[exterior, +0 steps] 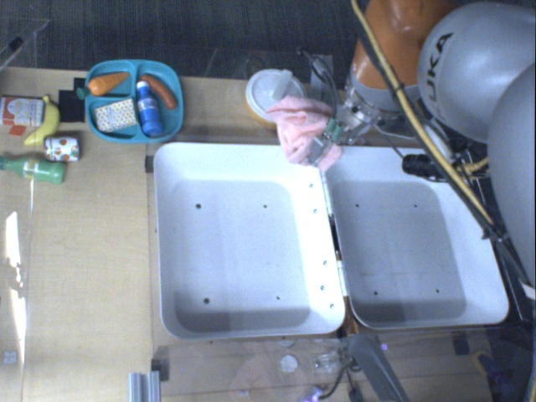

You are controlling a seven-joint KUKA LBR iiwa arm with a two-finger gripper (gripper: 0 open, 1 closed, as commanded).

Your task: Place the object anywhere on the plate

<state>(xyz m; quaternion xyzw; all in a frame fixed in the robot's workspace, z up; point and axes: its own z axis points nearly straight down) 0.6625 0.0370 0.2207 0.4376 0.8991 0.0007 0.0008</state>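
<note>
Pink cloth point(299, 126), crumpled and soft, is clamped between the fingers point(329, 145) beside the plate point(266, 90).

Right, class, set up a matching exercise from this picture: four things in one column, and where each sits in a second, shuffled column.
Things:
1. pink cloth
2. blue divided tray
3. banana
4. green bottle

Places:
A. lying on the bench left of the left bin
B. at the gripper, over the bins' far rims
C. beyond the left bin's far-left corner, holding toy food
D. near the bench's left edge, by a small can

Pairs: 1-B, 2-C, 3-D, 4-A
</note>
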